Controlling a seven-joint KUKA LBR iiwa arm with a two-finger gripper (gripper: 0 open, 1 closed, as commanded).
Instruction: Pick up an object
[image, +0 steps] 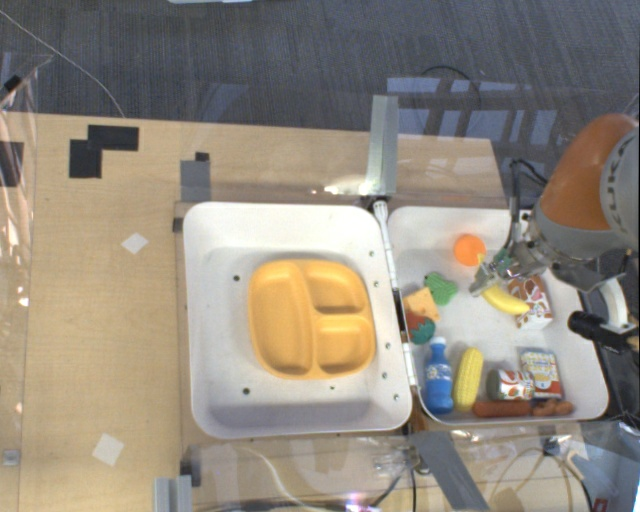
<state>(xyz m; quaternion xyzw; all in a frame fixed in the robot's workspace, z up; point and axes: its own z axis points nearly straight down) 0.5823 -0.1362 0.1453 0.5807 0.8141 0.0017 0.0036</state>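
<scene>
My gripper (497, 270) hangs low in the right bin (590, 398), at the upper left end of a yellow banana (505, 300). An orange ball (468, 249) lies just to its upper left, and a white and red carton (535, 302) sits just right of the banana. I cannot see anything held in the gripper. The grey arm with its orange band (590, 185) comes in from the right and hides the bin's far right corner.
The right bin also holds a green toy (439, 288), a yellow wedge (420, 303), a blue bottle (437, 376), a corn cob (467, 376), a juice box (538, 370), a small can (512, 385) and a sausage (520, 408). A yellow divided tray (310, 318) lies in the left bin (215, 300).
</scene>
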